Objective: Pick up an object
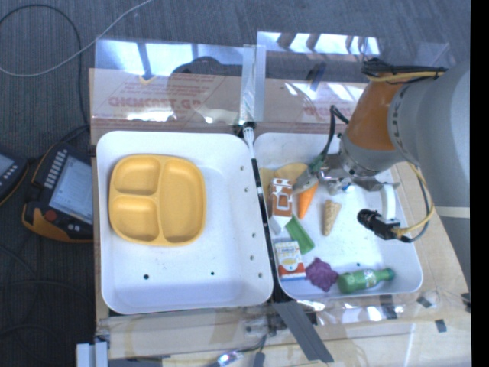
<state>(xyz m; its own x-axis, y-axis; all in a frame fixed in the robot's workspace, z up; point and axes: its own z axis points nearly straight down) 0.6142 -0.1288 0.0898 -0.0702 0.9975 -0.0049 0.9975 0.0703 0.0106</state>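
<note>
Hanging low over the right white bin [409, 277], right of the frame's centre, the grey arm's pincer [325, 176] sits just above the orange plastic carrot [305, 200] and the tan ice-cream cone [330, 215]. Whether its tips are spread or pressed together I cannot tell. Nothing looks lifted: carrot, cone, green plastic bottle [365, 279] and purple toy [321, 274] all lie on the bin floor. By my judgement the grasp and the lift are both left to do.
</note>
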